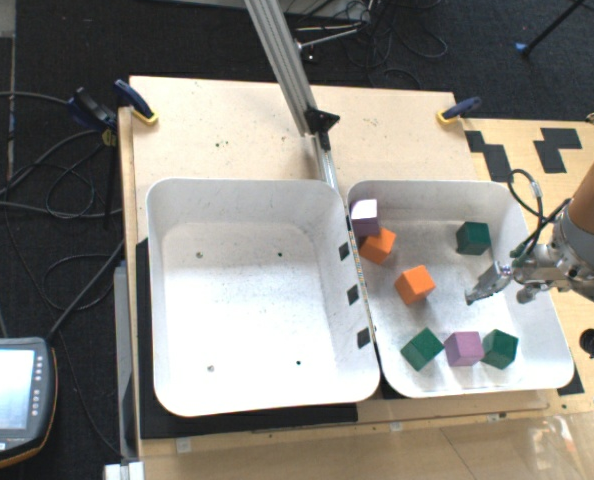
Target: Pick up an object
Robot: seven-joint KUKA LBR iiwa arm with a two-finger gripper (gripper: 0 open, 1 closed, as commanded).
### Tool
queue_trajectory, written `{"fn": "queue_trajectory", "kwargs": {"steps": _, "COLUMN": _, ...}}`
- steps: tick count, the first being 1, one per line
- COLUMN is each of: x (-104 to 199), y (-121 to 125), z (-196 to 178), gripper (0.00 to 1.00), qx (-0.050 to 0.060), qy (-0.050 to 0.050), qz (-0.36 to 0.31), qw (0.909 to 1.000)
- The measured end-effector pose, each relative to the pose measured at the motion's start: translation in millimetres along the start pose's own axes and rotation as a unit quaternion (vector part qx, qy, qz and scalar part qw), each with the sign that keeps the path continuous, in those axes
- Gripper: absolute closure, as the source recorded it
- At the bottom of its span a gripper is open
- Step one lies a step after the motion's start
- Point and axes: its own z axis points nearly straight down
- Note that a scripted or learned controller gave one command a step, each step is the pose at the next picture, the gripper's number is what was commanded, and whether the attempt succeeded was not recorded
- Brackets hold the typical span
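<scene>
The right bin (537, 268) holds several blocks. A white-topped purple block (364, 214) and an orange block (378, 245) sit against its left wall. Another orange block (414, 284) lies near the middle, with a dark green block (473, 237) toward the back. Along the front edge sit a green block (422, 348), a purple block (464, 347) and a second green block (499, 347). My gripper (489, 281) hangs over the right side of this bin, between the back green block and the front row. It looks open, with nothing between its fingers.
The left bin (167, 268) lies beside the right one, sharing a raised middle wall. A slanted metal pole (282, 53) reaches down to the back of that wall. Clamps sit at the bench's back corners, and a pendant screen (12, 393) is at lower left.
</scene>
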Motion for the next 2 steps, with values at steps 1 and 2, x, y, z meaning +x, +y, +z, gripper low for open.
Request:
{"fn": "queue_trajectory", "kwargs": {"steps": 1, "x": 0, "y": 3, "z": 63, "gripper": 0.0, "qx": 0.001, "qy": 0.001, "qz": 0.0, "qw": 1.0}}
{"fn": "queue_trajectory", "kwargs": {"steps": 2, "x": 0, "y": 4, "z": 95, "gripper": 0.0, "qx": -0.002, "qy": -0.001, "qz": 0.0, "qw": 1.0}}
